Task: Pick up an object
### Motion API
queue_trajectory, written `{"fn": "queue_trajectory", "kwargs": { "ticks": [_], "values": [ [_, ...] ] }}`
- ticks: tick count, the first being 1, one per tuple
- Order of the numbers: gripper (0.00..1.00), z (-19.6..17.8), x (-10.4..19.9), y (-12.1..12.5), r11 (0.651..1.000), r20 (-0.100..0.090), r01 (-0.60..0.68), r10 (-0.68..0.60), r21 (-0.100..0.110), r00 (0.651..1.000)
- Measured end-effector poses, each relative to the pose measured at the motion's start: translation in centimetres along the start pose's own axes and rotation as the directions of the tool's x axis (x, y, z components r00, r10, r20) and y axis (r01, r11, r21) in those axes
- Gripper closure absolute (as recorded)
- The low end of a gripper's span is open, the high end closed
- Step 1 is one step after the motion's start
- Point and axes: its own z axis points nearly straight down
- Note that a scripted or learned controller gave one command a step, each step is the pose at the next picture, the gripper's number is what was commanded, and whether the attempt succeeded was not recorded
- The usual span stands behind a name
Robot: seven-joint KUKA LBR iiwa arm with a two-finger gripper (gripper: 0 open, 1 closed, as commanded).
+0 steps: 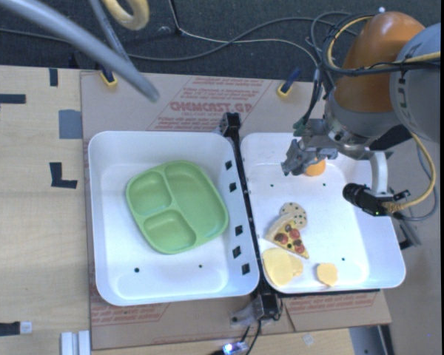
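Cardboard covers the middle of the desk (29,198), and on it sit two shallow white bins side by side. Farthest left, the pale wooden desk surface carries several dark tape marks. Next comes the left bin (107,220), which holds a light green divided plate (177,205) with three compartments, lying flat and turned at a slant near the bin's middle. A black divider strip (238,198) runs between the two bins from far to near. To its right, the right bin (370,265) holds the food pieces: a pizza slice (288,239) with red topping lies close to the bin's middle, with a spotted cookie wedge (295,214) touching its far end. Just nearer than the slice rests a pale yellow round piece (281,267), and a smaller orange-yellow piece (326,274) sits just right of that, close to the near wall. At the far side of this bin, the gripper (302,157) hangs low over the floor, and a small orange object (315,168) shows just beside and partly under it; whether the fingers pinch it or merely stand beside it cannot be told from this angle. Above and to the right rises the grey arm with its orange band (377,58), ringed by yellow and black cables.
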Motion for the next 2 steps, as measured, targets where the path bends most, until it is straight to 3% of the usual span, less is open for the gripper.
{"fn": "queue_trajectory", "kwargs": {
  "ticks": [2],
  "values": [
    [1.0, 2.4, 9.1, -0.8, 1.0, 0.001, -0.001, 0.001, 0.003, 1.0]
  ]
}}
